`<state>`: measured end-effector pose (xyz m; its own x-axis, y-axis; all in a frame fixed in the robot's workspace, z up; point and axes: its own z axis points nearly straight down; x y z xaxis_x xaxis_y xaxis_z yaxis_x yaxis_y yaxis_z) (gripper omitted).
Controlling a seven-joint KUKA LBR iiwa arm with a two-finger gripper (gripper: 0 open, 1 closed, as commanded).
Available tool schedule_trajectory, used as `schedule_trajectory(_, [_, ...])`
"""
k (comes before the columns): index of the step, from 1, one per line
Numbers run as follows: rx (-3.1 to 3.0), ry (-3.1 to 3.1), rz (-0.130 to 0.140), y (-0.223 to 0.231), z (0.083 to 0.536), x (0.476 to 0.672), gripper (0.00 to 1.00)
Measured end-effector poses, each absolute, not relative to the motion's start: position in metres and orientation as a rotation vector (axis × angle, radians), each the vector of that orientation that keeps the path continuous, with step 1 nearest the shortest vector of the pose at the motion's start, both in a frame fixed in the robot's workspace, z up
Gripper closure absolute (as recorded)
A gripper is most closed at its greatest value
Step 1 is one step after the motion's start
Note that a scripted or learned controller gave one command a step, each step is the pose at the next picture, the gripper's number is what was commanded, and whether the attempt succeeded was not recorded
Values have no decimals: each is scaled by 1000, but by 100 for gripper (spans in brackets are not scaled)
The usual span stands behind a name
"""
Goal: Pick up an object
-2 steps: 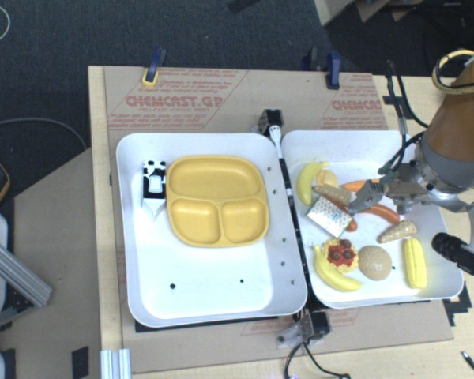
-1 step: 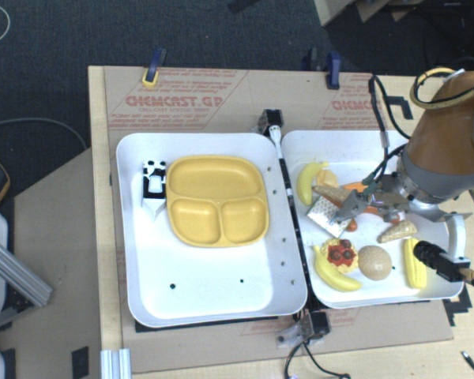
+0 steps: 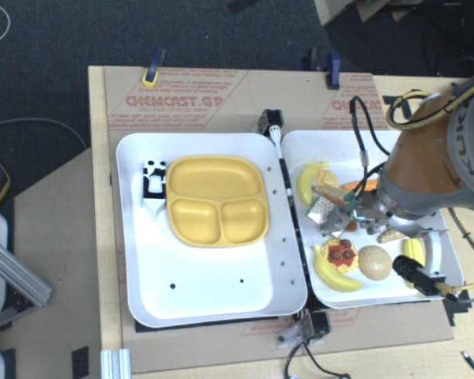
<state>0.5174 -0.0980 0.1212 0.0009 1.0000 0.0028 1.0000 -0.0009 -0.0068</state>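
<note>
Gripper (image 3: 337,212) sat low in right bin (image 3: 379,294), grip state unclear; grey block (image 3: 320,209) touched its tip, just left, w/ banana (image 3: 336,275) below.

glossy yellow plastic tray (image 3: 217,198) in smooth white plastic bin (image 3: 213,294).

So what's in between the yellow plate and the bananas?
In the camera view, bare white floor of the left bin, then the two bins' touching rims, lie between the yellow divided plate and the bananas in the right bin.
</note>
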Motion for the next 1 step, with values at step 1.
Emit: schedule_trajectory(1, [-2219,-2217,4,-97,82,517,0])
